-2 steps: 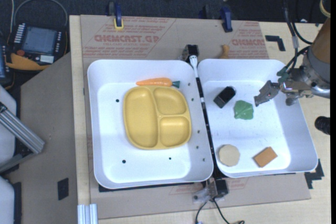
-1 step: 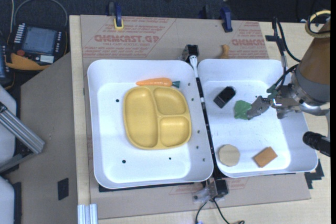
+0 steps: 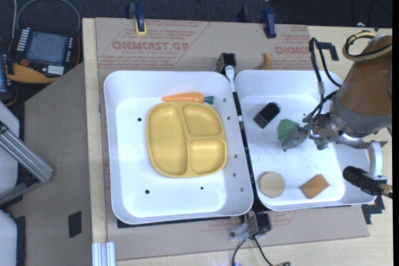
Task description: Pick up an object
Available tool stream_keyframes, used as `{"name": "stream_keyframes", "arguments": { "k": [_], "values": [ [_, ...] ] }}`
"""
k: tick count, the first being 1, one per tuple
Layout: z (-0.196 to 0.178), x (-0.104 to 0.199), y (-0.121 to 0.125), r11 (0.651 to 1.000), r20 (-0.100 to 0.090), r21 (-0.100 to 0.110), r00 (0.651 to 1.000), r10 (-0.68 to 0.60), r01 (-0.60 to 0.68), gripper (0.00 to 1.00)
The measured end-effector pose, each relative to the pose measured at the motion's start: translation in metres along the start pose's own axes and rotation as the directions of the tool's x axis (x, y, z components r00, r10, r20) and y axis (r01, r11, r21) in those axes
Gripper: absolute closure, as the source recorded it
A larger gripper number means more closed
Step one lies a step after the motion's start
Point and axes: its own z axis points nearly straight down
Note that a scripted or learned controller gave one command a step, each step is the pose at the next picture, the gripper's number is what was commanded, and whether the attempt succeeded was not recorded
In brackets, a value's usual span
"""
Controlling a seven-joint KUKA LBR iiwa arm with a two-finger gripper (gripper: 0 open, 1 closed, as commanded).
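You are at the approach step: the arm reaches into the right bin (image 3: 330, 85) and its gripper (image 3: 297, 136) sits low, just beside a small green object (image 3: 286, 128) near the middle of that bin, on the side toward the divider between the two bins. I cannot tell whether the jaws are released or clenched, and nothing can be seen between them, so treat the pick as not yet made. The green object looks like the target by its nearness; it is small, rounded and irregular, with part of its outline hidden against the grey tool. Your next move, as I judge it, calls for centring the jaws over it and closing before any lift. Other candidates lie in the same bin: a black block (image 3: 267, 114) toward the far edge, a pale round disc (image 3: 272, 184) and a tan block (image 3: 314, 186) along the near edge.
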Motion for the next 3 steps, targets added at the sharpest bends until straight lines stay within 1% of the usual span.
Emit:
{"name": "stream_keyframes", "arguments": {
  "k": [1,2,3],
  "values": [
    [0.043,0.001,-0.001,1.0,0.0,0.0,1.0,0.0,0.0,0.0],
    [0.03,0.0,0.0,1.0,0.003,-0.008,1.0,0.0,0.0,1.0],
    [-0.016,-0.003,-0.006,1.0,0.004,-0.012,1.0,0.0,0.0,1.0]
  ]
}}
